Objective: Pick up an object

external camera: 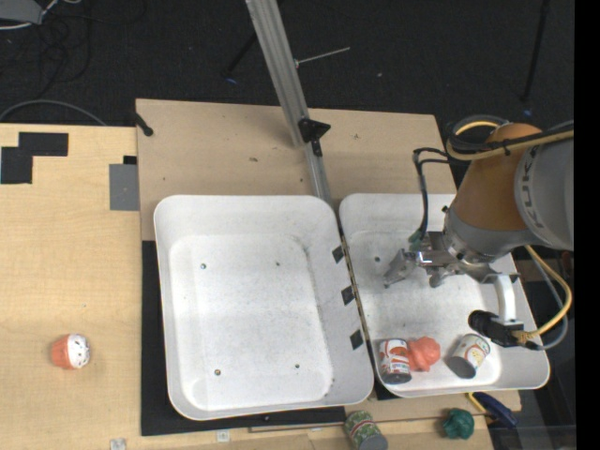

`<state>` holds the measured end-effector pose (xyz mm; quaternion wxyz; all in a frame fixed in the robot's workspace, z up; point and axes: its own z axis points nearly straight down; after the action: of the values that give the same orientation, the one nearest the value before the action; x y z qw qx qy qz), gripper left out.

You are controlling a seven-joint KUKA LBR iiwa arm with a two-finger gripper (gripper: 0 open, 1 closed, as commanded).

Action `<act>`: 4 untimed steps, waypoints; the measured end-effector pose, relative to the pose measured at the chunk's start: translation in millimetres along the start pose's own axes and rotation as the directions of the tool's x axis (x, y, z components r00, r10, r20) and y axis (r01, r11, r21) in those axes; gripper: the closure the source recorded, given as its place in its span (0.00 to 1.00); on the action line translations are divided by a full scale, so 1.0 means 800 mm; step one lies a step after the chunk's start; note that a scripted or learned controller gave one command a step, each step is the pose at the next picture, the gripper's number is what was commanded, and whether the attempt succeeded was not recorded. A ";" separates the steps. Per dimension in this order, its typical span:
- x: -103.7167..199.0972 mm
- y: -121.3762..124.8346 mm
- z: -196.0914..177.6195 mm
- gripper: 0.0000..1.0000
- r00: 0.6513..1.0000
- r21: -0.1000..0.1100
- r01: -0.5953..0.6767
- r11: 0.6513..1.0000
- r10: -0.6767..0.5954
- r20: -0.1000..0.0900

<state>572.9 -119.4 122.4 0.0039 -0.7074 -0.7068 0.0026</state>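
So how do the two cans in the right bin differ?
The red-labelled can lies near the bin's left wall, touching the pink lump; the yellow-labelled can lies further right, apart from that lump, its dark end toward the camera. Both lie tipped over along the right bin's near edge.
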 end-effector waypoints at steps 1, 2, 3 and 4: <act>0.001 0.001 0.038 0.00 1.000 -0.008 -0.001 1.000 0.001 0.002; -0.001 0.001 0.025 1.00 1.000 -0.008 -0.005 1.000 0.005 0.001; 0.000 0.009 -0.031 1.00 1.000 -0.011 0.001 1.000 -0.001 0.002; -0.011 0.008 -0.107 1.00 1.000 -0.013 0.000 1.000 0.000 0.003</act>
<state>580.1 -128.5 207.6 -0.0018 -0.7075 -0.7067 -0.0010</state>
